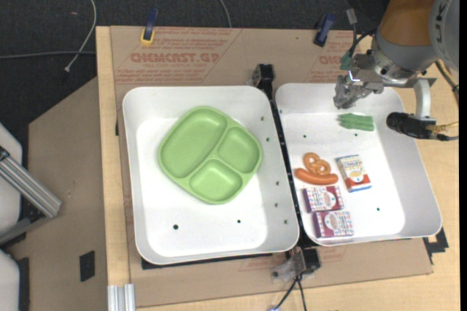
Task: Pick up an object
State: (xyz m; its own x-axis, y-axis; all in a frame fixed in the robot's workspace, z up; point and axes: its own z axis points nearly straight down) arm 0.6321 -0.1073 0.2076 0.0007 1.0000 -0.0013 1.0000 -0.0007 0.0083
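Note:
My gripper (349,96) hangs over the far part of the right bin (408,222), pointing down. Just right of its tips a small green object (356,122) lies flat on the bin floor, apart from the gripper. Nearer the front lie a pretzel (314,161), an orange sausage (315,176), a small red and white box (353,172) and two purple and white packets (327,209). Nothing shows between the fingers.
A green three-compartment plate (210,154) lies in the left bin (146,229). The two bins meet at a black divider (281,156). Cardboard (182,54) lies under both bins, held by blue clamps at the far edge.

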